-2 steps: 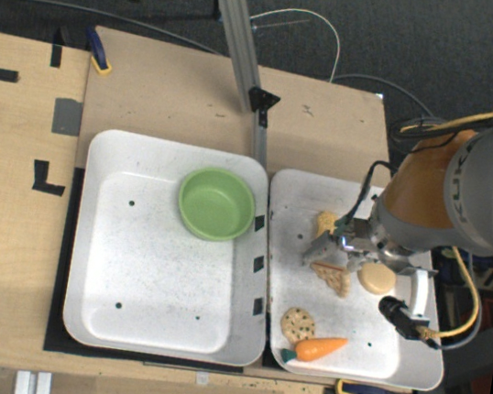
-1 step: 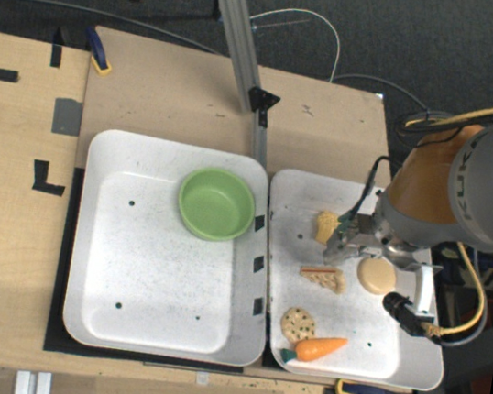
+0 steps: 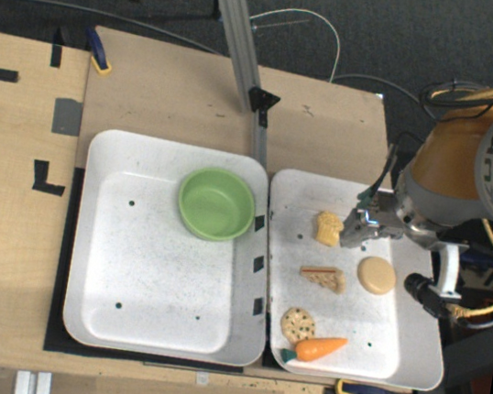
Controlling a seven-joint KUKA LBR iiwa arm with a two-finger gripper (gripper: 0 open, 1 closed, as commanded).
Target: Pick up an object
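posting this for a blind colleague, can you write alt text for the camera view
A grey and orange robot arm reaches in from the right, its end effector low over the right bin, beside a yellow food piece. That bin also holds a round bun, a brown wedge, a cookie and a carrot; the left bin holds a green bowl.

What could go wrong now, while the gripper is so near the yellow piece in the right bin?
The gripper sits beside the small yellow piece, so it may push the piece aside instead of gripping it. The brown stick-shaped piece and the round tan piece lie close by and could be knocked. The bin wall is also near the yellow piece.
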